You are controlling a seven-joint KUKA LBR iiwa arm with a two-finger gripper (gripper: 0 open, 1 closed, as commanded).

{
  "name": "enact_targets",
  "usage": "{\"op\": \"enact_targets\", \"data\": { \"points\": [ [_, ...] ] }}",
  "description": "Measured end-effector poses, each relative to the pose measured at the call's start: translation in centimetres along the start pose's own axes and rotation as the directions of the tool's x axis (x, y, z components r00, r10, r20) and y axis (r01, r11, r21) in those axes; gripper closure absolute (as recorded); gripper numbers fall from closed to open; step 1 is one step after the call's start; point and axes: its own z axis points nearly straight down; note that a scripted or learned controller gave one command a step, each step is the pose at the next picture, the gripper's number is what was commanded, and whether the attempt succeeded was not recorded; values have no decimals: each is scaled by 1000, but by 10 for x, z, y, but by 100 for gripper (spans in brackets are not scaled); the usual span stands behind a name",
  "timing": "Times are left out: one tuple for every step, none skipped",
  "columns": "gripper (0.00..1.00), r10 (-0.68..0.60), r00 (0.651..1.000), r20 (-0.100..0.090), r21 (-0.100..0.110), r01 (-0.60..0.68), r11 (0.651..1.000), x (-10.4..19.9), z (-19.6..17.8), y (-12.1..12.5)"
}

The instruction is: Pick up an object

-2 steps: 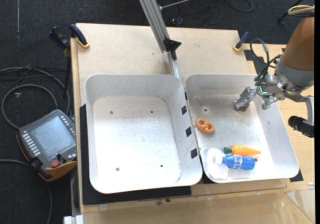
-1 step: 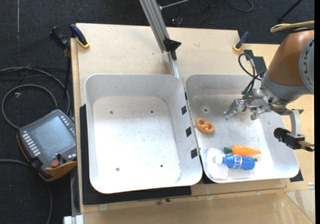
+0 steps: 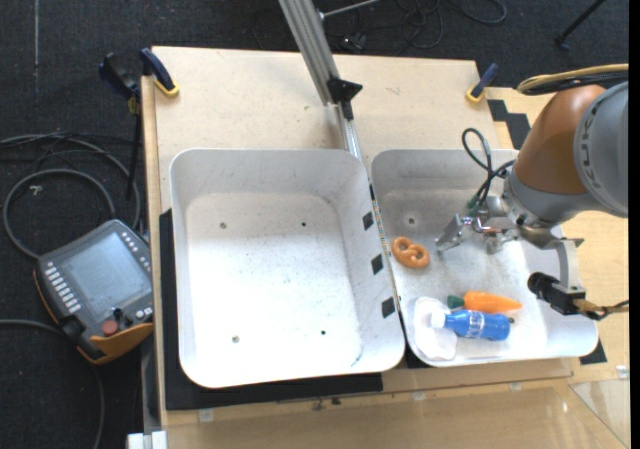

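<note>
Pretzel (image 3: 410,253): small brown twist lying flat on the floor of the right bin (image 3: 420,177), close to the divider wall that the right bin shares with the left bin (image 3: 260,267), nothing touching it.
My arm (image 3: 570,152): reaches in over the right bin's outer rim, orange band high, wrist bent down toward the bin floor.
My gripper (image 3: 452,234): low over the right bin's middle, pointing toward the divider, tips just beside the pretzel on its outer side and apart from it.
My fingers (image 3: 446,237): spread, with bare bin floor between them; they pinch nothing.
Blue bottle (image 3: 478,324): on its side near the right bin's front wall, resting against a white object (image 3: 432,327) at the front corner by the divider.
Orange carrot-shaped piece (image 3: 490,302): lying just behind the bottle, touching or nearly touching it.
Room: bare floor all round the pretzel except toward the divider, where the wall stands near; the back half of the right bin lies open.
Cable (image 3: 478,152): black loop rising off my wrist above the right bin's back part.
</note>
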Motion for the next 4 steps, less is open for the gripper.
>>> {"op": "enact_targets", "data": {
  "points": [
    [100,1,1000,1,-4,-1,1000,0,-13,1],
    [100,-2,1000,2,-8,2,1000,-4,-59,9],
    [100,-3,1000,3,-10,3,1000,-5,-122,16],
    [100,-3,1000,2,-8,3,1000,-5,-161,17]
  ]
}}
